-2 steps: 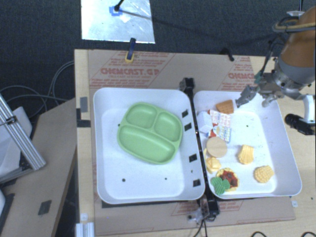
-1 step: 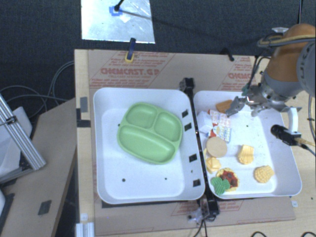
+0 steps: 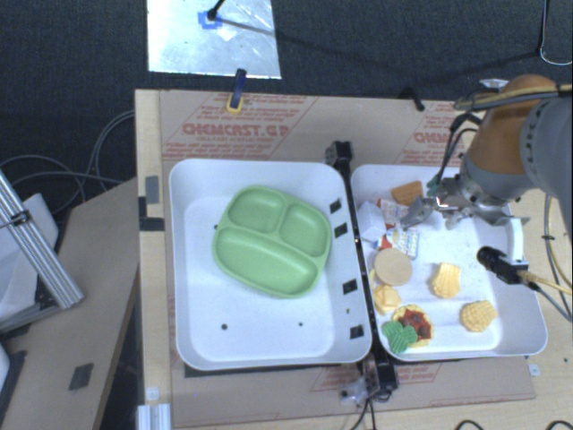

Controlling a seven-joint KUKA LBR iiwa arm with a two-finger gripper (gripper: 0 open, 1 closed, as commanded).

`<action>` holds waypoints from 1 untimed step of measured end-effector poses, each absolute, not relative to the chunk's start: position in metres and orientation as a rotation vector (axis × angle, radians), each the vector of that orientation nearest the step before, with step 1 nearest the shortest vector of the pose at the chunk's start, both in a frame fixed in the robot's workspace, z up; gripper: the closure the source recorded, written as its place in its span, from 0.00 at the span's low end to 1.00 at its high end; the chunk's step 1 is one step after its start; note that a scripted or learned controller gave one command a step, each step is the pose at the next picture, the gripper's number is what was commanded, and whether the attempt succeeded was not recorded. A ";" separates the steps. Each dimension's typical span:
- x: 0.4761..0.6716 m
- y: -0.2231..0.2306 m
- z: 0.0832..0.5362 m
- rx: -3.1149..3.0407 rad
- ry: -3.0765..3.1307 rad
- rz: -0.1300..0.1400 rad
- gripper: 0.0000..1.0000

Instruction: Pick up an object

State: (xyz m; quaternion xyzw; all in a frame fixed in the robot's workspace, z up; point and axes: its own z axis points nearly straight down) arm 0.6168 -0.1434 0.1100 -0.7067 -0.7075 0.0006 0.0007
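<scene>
Gripper point(image 3: 414, 213) over right bin point(image 3: 528, 330), finger state unclear, perhaps touching packet point(image 3: 406, 242)

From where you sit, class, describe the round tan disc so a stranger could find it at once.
Look in the right bin, near its left wall. The disc lies between the wrappers above and the yellow pieces below. It alone is round, flat and plain tan.

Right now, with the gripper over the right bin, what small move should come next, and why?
Probably lower the gripper straight down onto the crumpled packet just beneath it. It sits above the pile in the right bin with nothing visibly between its fingers, so nothing looks picked yet.
</scene>
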 end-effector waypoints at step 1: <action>0.620 -0.143 0.088 -2.221 -2.224 -0.007 0.00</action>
